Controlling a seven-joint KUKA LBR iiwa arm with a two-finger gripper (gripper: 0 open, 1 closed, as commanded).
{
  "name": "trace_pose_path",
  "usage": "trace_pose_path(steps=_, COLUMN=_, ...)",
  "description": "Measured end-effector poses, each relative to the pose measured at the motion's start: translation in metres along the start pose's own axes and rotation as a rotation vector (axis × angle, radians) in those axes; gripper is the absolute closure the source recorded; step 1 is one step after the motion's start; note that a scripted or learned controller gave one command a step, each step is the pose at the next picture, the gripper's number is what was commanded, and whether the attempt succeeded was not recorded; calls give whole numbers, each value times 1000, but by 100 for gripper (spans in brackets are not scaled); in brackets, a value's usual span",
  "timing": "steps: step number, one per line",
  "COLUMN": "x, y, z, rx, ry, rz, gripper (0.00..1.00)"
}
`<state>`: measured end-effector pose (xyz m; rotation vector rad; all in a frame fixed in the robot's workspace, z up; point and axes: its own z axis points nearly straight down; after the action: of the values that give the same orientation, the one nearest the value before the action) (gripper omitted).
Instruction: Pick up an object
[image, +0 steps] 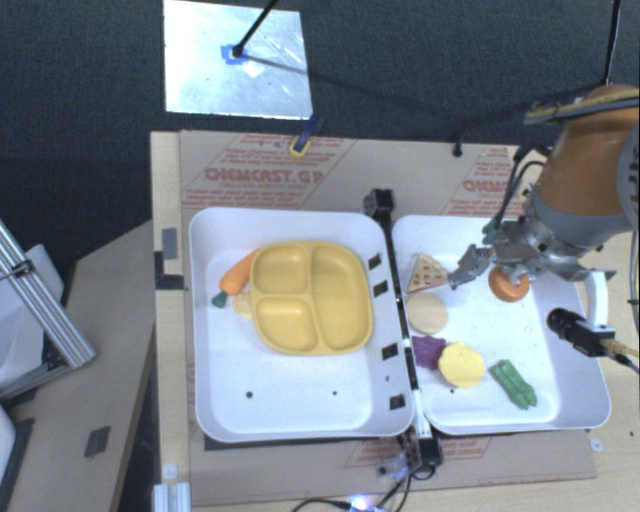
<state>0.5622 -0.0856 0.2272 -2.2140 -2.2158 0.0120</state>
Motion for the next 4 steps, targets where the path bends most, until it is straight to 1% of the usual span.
trace_pose_path(steps=1, x=0, y=2, z=-7, rx=-13, ry=-1, rz=-2, gripper=0)
trace_pose_path(steps=2, x=-2, y=8, z=55, rx=-8, ry=-1, rz=0, gripper=0)
trace_pose_path(steps=3, x=1, y=17, z=112, rx=-8, ry=0, rz=0, gripper=0)
trace_pose_path(steps=4, x=1, y=20, z=139, rx=-16, ry=1, rz=0, gripper=0)
